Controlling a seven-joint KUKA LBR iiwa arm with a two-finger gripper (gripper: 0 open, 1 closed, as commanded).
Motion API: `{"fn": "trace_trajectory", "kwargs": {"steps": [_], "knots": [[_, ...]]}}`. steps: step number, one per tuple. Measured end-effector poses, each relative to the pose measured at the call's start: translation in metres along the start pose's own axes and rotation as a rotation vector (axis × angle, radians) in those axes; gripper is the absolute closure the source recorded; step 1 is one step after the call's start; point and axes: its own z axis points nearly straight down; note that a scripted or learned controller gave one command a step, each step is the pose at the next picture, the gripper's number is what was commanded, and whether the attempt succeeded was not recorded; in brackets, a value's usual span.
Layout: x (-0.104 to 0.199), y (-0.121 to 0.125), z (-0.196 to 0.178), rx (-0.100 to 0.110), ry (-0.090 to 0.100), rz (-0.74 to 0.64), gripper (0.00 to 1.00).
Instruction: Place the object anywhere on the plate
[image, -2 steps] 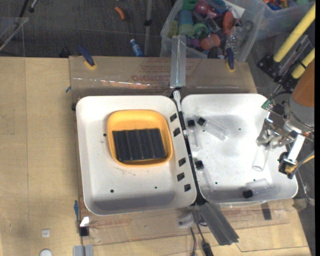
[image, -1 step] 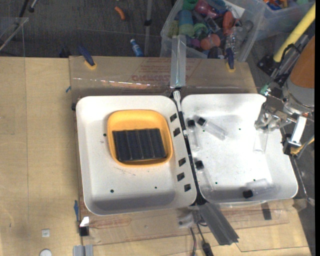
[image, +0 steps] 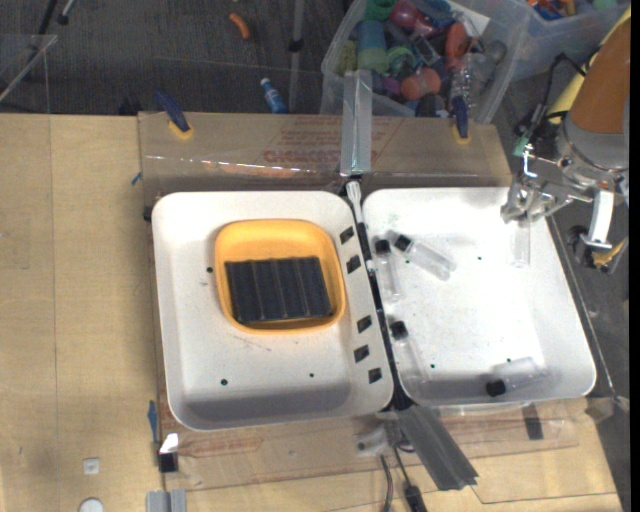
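Wooden bench carries two white bins. At the right bin's (image: 560, 330) far corner hangs the gripper (image: 527, 205); whether it is apart or together I cannot tell. A black ridged block (image: 278, 290) lies on the yellow plate (image: 228, 245) in the left bin (image: 180, 330), so placing looks done; next, withdrawal. Red print on the cardboard (image: 300, 140) behind is unreadable.

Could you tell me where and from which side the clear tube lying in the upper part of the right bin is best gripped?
I would grip the clear tube across the middle of its body, coming straight down from above. It lies flat and slanted in the right bin, its black cap toward the divider, so fingers set across the long axis should close on its narrow width.
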Motion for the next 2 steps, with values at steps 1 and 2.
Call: {"fn": "trace_trajectory", "kwargs": {"steps": [1,2], "knots": [[0.000,0.000,0.000,0.000,0.000,-0.001,0.00],[-0.027,0.009,-0.010,-0.002,-0.001,-0.059,0.00]]}}
